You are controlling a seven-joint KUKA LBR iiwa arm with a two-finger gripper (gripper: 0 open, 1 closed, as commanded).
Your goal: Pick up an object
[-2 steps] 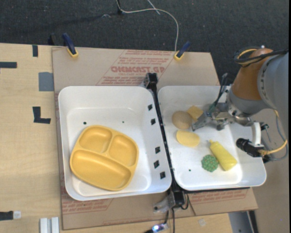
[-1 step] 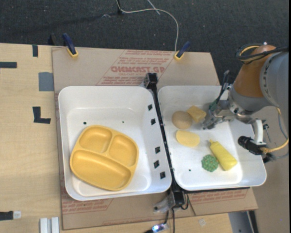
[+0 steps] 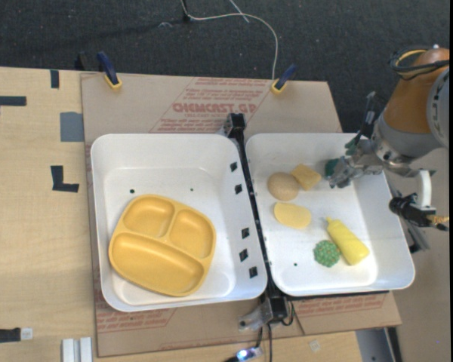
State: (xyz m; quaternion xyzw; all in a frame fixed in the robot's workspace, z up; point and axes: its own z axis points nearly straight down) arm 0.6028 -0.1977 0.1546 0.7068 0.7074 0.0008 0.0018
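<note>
The right bin (image 3: 377,202) holds a tan round potato-like piece (image 3: 283,186), a small yellow-tan chunk (image 3: 306,176), a pale yellow slice (image 3: 292,216), a yellow bottle-shaped toy (image 3: 346,240) and a green broccoli piece (image 3: 326,253). My gripper (image 3: 338,173) hangs over the bin's upper right part, just right of the small chunk and apart from it. Nothing shows between its fingers. The grey arm with its orange band (image 3: 409,104) reaches in from the right.
The left bin (image 3: 113,157) holds a yellow divided plate (image 3: 162,243). A black divider (image 3: 245,202) runs between the bins. Both bins rest on cardboard (image 3: 211,104) held by blue clamps. A cable (image 3: 241,13) lies on the dark floor behind.
</note>
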